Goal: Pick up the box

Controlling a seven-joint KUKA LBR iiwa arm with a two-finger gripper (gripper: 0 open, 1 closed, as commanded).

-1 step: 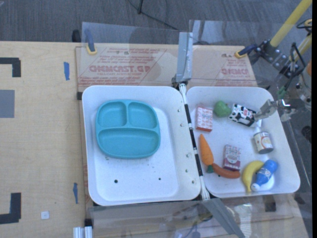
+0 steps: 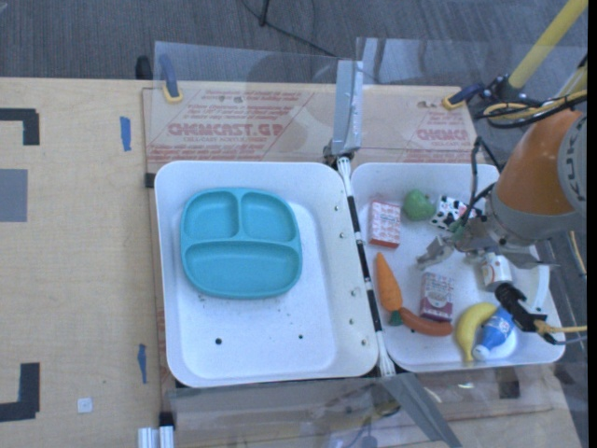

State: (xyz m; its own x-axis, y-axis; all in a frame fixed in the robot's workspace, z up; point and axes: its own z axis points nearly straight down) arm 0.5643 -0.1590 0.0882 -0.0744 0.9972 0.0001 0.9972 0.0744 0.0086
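Our gripper [image 2: 440, 252] looks open with nothing in it, and the box [image 2: 436, 297] lies flat just below it, looking light, stiff and smooth, so we think its two long sides are best to pinch.

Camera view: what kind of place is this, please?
Probably a robot test bench in a lab: two white bins on a taped wooden bench, toy food like a carrot, and loose cables.

Red print reading roughly "CHEMCAST GP" repeats across the clear sheet [image 2: 233, 119].
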